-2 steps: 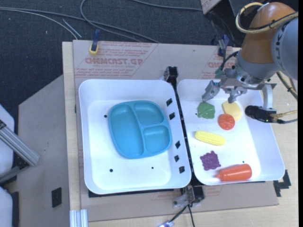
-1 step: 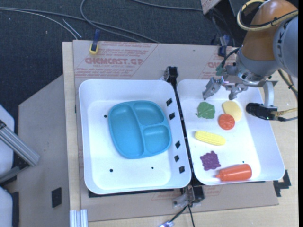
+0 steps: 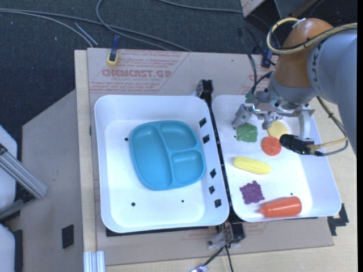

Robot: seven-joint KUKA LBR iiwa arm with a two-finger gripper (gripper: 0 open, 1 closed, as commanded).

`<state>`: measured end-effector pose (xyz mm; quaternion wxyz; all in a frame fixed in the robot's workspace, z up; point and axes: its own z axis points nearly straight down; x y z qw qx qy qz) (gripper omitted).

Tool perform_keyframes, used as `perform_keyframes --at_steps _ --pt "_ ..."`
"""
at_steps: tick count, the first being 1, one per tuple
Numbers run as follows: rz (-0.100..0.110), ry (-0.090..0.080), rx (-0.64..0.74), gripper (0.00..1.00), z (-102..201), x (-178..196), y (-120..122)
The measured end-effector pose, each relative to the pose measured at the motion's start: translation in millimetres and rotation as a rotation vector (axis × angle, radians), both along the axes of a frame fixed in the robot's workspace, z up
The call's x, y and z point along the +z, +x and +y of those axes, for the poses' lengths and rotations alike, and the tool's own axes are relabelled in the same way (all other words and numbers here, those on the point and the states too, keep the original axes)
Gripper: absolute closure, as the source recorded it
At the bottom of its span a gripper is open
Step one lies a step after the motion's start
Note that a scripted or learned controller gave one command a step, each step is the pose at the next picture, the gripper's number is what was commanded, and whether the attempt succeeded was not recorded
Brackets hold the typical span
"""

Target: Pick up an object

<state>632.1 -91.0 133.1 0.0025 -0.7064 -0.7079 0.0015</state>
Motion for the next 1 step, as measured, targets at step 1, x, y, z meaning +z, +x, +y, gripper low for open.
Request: perform_keyframes --at_steps 1 --pt "-0.003 0.0 -0.001 0.0 1.0 -50.1 0.0"
